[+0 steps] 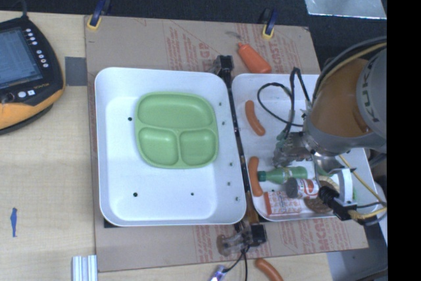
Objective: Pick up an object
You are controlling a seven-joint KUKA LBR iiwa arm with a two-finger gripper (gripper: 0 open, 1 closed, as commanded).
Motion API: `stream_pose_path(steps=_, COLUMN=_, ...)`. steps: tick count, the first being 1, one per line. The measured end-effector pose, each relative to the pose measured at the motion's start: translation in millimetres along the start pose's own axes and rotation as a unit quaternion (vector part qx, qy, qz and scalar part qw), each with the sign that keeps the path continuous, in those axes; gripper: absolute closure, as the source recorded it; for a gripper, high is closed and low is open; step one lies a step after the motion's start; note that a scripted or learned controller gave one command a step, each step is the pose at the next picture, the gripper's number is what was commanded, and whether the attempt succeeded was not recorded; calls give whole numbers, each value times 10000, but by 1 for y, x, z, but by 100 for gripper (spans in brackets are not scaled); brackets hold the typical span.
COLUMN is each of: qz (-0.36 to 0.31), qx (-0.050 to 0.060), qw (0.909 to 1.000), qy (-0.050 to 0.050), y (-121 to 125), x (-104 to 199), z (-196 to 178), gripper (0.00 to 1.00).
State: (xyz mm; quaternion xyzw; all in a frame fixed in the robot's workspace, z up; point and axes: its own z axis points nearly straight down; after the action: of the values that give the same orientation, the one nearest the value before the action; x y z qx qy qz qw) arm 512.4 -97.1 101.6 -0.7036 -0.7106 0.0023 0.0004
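Bottle [283, 175], green with a green cap and what looks like a sauce label, lies on its side in the right bin [276, 83], just below the pincer [289, 149]. Can't tell whether the pincer is open, closed or gripping; the wrist blocks that detail. Nothing visibly held.

Key relation: bottle sits directly toward the near edge from the pincer, nearly touching. Long axis runs left-right across the bin, cap end pointing left. My read: a grasp should close across that axis, at the body rather than the narrow neck.

Clutter around it:
- red-white packet [284, 204] just below the bottle, flat on the bin floor
- small jar or can with a red label [304, 189] beside the bottle's right end
- orange sausage-like piece [254, 176] just left of the cap, another [254, 118] further up
- black cable [276, 102] loops over the bin's upper part

Left bin [118, 141] holds a green divided plate [177, 129], well apart. Brown cardboard covers the tabletop [39, 161] under both bins.

Risk, as a guess: the neighbours are tight, so the pincer may snag the jar.
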Motion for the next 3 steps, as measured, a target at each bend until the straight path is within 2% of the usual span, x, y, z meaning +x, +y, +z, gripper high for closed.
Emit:
stream_pose_path(steps=1, qz=39, qx=-10, qw=10000, qy=7, y=24, x=-73, z=-45, gripper=100)
stream_pose_path(steps=2, qz=35, qx=-5, qw=10000, qy=12, y=24, x=-73, z=-45, gripper=0)
stream_pose_path(steps=3, qz=19, qx=0, qw=10000, qy=12, y=81, x=-9, z=10, gripper=0)
